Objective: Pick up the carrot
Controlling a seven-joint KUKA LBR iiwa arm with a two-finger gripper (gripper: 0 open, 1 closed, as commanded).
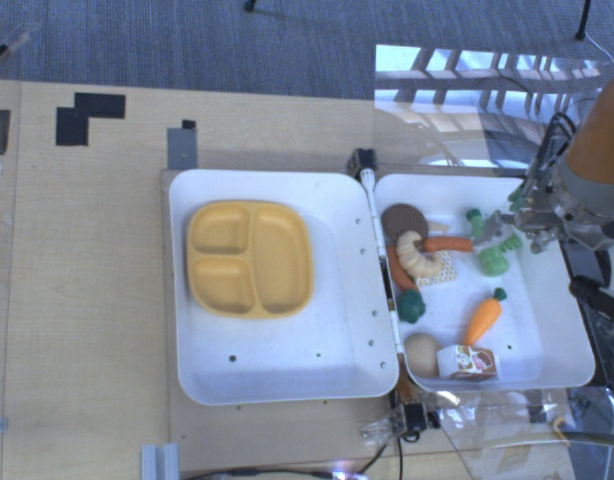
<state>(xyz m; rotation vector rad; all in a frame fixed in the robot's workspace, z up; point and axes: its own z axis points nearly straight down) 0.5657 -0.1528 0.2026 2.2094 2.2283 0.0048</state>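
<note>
Pale wooden bench [87, 298] on blue-grey carpet [187, 18]; tool [517, 230] near carrot [482, 318], grip unclear.

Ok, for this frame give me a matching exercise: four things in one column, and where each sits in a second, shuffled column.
Things:
1. carrot
2. yellow divided plate
3. small carton
4. gripper

Places:
A. left bin
B. upper right of the right bin, above the green toys
C. middle of the right bin, lying at a slant
D. near edge of the right bin

Pairs: 1-C, 2-A, 3-D, 4-B
</note>
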